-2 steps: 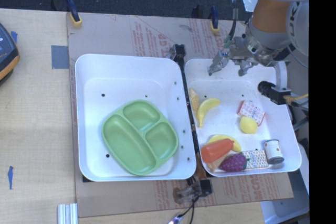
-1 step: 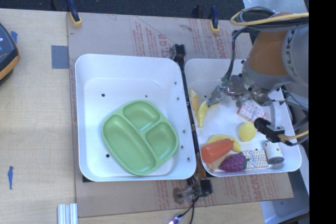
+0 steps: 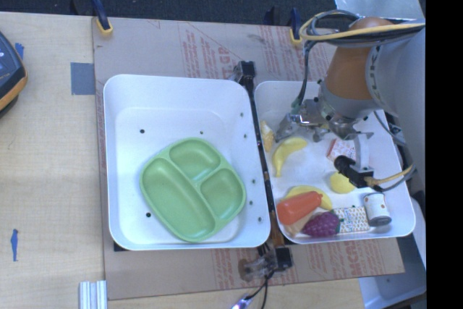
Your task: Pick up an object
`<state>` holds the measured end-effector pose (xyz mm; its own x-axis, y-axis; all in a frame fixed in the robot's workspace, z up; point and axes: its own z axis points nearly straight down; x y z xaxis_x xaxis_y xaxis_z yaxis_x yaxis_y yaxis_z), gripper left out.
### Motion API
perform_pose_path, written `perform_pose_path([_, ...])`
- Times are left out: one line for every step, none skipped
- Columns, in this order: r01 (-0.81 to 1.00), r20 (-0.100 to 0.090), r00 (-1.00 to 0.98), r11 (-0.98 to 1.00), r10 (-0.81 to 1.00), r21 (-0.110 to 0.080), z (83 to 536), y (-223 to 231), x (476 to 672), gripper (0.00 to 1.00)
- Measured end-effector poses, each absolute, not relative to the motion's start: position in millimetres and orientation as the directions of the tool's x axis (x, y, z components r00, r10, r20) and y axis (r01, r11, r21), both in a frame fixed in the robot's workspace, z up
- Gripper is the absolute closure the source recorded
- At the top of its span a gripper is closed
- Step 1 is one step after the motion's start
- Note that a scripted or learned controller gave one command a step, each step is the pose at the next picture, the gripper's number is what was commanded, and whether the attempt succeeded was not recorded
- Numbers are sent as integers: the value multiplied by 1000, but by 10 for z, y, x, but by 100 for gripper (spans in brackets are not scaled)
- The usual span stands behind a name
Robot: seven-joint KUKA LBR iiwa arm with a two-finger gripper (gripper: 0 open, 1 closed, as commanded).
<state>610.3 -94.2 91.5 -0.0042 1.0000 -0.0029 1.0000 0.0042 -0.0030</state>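
Pale wooden bench, two white bins; the gripper point(image 3: 316, 119) hangs at the right bin's point(image 3: 405, 228) upper middle, just above the curved yellow plastic banana point(image 3: 286, 152). Jaw state: cannot tell. Centre over the banana's midsection before descending.

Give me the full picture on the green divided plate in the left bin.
The green plate is pale green, plastic-looking, rounded, with three compartments: one long, two smaller. It lies flat, right side up, turned at a slant, on the floor of the left bin, toward the near right corner. Nothing sits on it; the tool is over the other bin.
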Motion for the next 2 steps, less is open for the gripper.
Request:
perform_pose_path([1000,0,-5,5,1000,-3,922,-1206,6564,0])
perform_pose_path([1000,0,-5,5,1000,-5,948,-1167,5558,0])
